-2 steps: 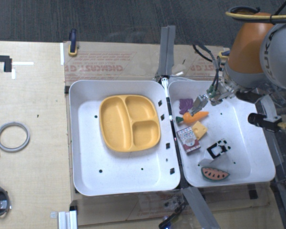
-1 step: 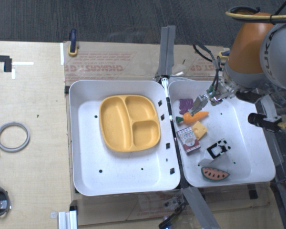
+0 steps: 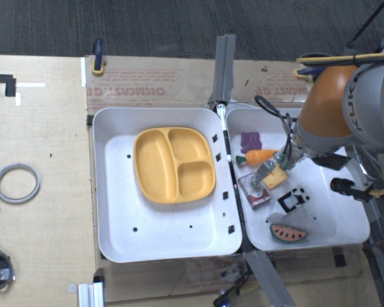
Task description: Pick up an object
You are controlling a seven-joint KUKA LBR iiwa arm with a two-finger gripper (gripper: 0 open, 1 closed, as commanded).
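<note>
The gripper (image 3: 264, 173) is seen lowered into the right bin (image 3: 345, 235), tips down among the toys; whether anything is pinched cannot be told from this slant, so no grasp can be claimed; the pick is judged to be at the reaching or closing stage, with the lift and any proof of a hold yet to come; directly beneath and just beside the tips lie a yellow cheese-like block (image 3: 275, 178) and a small packet with a dark red edge (image 3: 255, 191), either of which may be the target; a toy carrot (image 3: 258, 155) lies just beyond the tips, with a purple piece (image 3: 250, 140) farther off behind it; a black bracket-shaped piece (image 3: 293, 199) lies near on the arm's side; a watermelon slice (image 3: 288, 233) rests well apart toward the near rim; the yellow divided plate (image 3: 175, 164) sits untouched in the left bin (image 3: 115, 229)
</note>
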